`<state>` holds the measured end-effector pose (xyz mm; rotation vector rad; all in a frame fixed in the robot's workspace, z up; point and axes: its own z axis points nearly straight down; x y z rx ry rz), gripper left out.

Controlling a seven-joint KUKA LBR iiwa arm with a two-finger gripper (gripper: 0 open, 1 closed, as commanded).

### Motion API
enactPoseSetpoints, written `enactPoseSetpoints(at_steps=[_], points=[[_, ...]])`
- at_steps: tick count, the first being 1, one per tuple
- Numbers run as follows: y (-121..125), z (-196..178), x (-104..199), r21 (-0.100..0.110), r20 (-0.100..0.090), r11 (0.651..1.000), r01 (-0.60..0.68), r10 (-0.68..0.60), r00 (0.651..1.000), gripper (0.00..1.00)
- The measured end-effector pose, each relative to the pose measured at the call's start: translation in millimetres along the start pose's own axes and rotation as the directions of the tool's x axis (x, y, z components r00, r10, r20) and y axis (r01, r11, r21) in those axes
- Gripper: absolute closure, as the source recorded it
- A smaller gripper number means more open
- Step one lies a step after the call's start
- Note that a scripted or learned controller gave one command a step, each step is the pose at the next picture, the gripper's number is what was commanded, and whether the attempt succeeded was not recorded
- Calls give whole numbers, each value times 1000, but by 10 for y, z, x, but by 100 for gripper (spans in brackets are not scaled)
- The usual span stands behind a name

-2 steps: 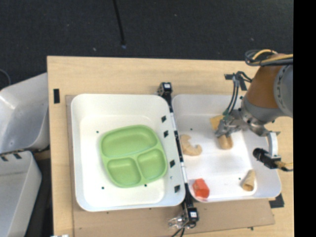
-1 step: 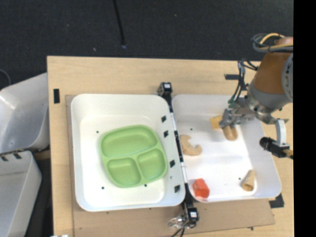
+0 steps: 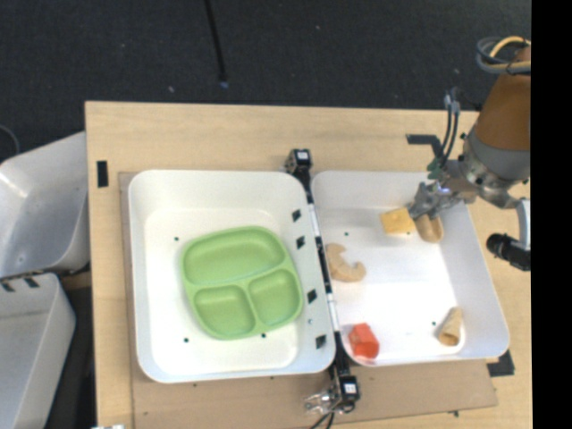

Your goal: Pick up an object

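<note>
Gripper: the two-finger gripper (image 3: 429, 198) hangs low over the far right part of the right bin (image 3: 407, 338), at the end of the grey arm (image 3: 500, 141) reaching in from the right; whether it is parted or closed cannot be made out.
Yellow block: a small yellow block (image 3: 397, 222) lies on the bin floor just left of and below the gripper tip, close beside it; contact cannot be judged. Roughly square, it shows no clear long axis.
Tan piece by gripper: a small tan object (image 3: 431, 230) sits directly under the gripper, just right of the yellow block, its long axis running near to far.
Curved piece: a tan, crescent-shaped item (image 3: 343, 265) rests near the bin's left wall, its open side facing right.
Red block: a red block (image 3: 363, 340) sits in the near left corner of the right bin, well apart from the gripper.
Cone piece: a tan wedge (image 3: 450, 326) lies near the right wall toward the front, leaning upper right to lower left.
Left bin: the left bin (image 3: 152, 204) carries a green divided tray (image 3: 241, 281), set at a slight tilt.
</note>
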<state>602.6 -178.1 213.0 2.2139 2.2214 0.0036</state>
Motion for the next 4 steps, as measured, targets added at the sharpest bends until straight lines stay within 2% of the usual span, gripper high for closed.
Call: enactPoseSetpoints(at_steps=[1, 2, 3, 4], points=[[-64, 17, 427, 6, -2, 1000, 1, -1, 1000, 100], [-34, 18, 1004, 5, -3, 1000, 3, -3, 1000, 100], [-109, -141, 1542, 5, -4, 1000, 3, -3, 1000, 100], [-138, -141, 2165, 7, -4, 1000, 4, -4, 1000, 100]])
